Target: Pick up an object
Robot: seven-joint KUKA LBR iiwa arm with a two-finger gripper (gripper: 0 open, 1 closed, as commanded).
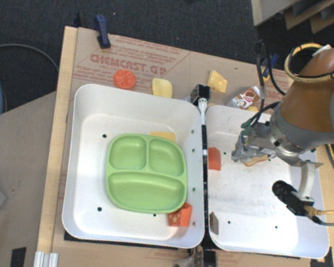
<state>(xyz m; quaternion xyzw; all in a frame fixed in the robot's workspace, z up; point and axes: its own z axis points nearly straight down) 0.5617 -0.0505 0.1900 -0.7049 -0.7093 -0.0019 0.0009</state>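
The hand (248, 152), its state impossible to tell, hovers over the right bin (263, 239) near the small orange block (214, 159) at the bin's left wall, judged light, rigid, best pinched across flat sides.

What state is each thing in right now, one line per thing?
Green divided plate: flat in the left bin, compartments bare.
Orange block: against the plate's lower right corner.
Second orange block: right bin, near the divider.
Hand: low over the right bin.
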